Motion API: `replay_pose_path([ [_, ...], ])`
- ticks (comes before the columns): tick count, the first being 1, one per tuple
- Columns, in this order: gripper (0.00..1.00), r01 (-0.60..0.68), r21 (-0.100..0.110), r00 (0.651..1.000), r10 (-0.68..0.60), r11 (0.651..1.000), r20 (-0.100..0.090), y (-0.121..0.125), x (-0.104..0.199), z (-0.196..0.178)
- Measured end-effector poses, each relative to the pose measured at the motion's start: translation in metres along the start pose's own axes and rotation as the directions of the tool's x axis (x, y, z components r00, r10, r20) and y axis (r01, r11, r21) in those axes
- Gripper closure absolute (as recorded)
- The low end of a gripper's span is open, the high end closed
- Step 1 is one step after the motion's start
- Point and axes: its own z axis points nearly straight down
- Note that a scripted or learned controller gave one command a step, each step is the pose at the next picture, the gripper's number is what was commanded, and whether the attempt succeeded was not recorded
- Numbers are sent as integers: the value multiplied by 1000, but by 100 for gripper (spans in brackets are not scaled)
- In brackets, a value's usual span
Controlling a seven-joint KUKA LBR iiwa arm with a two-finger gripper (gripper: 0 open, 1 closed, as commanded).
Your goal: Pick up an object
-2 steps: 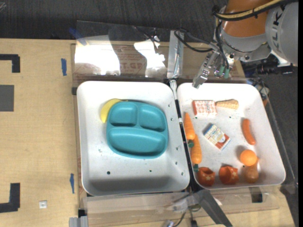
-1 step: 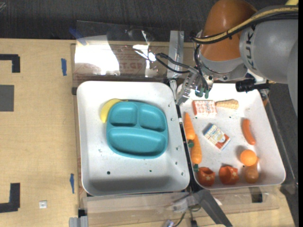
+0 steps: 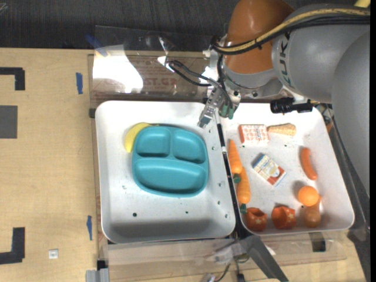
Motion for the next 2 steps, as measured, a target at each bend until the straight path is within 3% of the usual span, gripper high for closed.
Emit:
replay_pose_path([
  [1,100,-72,-5,997,72,997,7,-6,3,-82],
  [2,100,-46,0,999,46,999,-5,23,63,-69],
])
